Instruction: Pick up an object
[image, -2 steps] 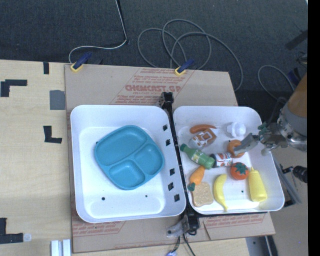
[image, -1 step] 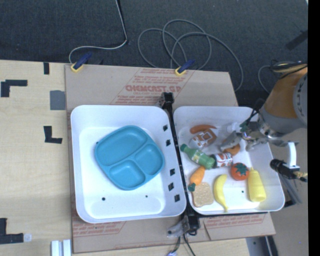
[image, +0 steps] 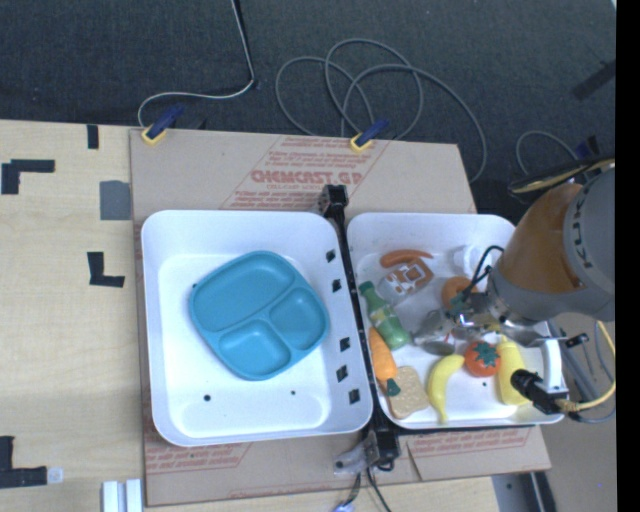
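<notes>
My gripper (image: 437, 333) is low in the middle of the right bin (image: 430, 225), at the end of the grey arm with its orange band (image: 540, 250). It hangs among toy foods. A green bottle (image: 378, 310) lies just to its left, a yellow banana (image: 443, 380) just below it, and a red tomato (image: 484, 359) to its right. An orange carrot (image: 382, 354) and a tan bread slice (image: 406, 393) sit lower left. I see nothing clearly held.
A sausage (image: 405, 258), a clear packet (image: 407, 281) and a small orange ball (image: 455, 291) lie in the bin's far half. A yellow piece (image: 511, 380) rests by the right wall. The left bin (image: 170, 300) holds a blue divided plate (image: 260, 313).
</notes>
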